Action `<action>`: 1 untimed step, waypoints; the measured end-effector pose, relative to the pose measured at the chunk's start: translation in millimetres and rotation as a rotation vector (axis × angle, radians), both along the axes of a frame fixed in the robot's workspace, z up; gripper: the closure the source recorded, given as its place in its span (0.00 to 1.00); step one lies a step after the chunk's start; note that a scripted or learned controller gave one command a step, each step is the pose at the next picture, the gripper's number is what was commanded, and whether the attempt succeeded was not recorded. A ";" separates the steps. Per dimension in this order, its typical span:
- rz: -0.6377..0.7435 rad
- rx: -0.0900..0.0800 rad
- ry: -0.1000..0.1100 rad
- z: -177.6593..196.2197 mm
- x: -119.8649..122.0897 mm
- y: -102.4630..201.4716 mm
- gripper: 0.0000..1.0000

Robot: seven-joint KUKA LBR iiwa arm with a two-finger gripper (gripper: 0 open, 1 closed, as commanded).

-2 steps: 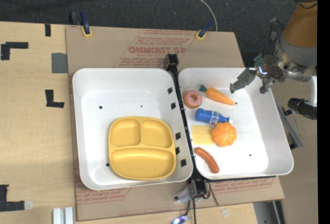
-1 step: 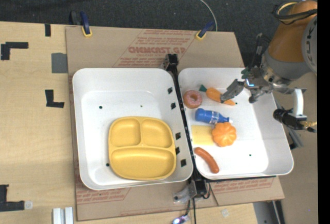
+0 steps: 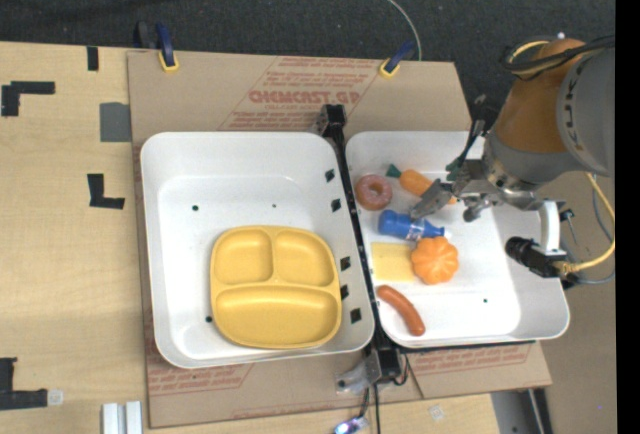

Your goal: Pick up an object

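The claw hangs low over the right bin, near the middle of its far half, with the grey arm and its orange band reaching in from the bin's right rim. Its dark fingers seem spread a little, but they blur into the parts behind them, so I cannot tell whether they are apart or closed, and nothing sits plainly between them.

Just under and left of the tip lies a blue object, its long axis running roughly left to right, tilted slightly toward the near edge at its right end. Touching that end, nearer the front rim, sits a small orange pumpkin. Just beyond the claw, toward the far rim, is an orange carrot-like piece with a green end pointing left. A pink doughnut rests by the bin's left wall. A pale yellow slab lies left of the pumpkin, and a red sausage slants toward the front rim.

The left bin holds a yellow divided plate at its near half.
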State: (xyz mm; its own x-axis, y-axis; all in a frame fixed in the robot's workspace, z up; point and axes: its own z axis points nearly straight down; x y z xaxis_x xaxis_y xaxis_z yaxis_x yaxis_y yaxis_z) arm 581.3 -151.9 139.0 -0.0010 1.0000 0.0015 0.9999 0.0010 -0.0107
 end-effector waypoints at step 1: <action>0.001 -0.005 -0.029 -31.2 6.9 -0.5 0.00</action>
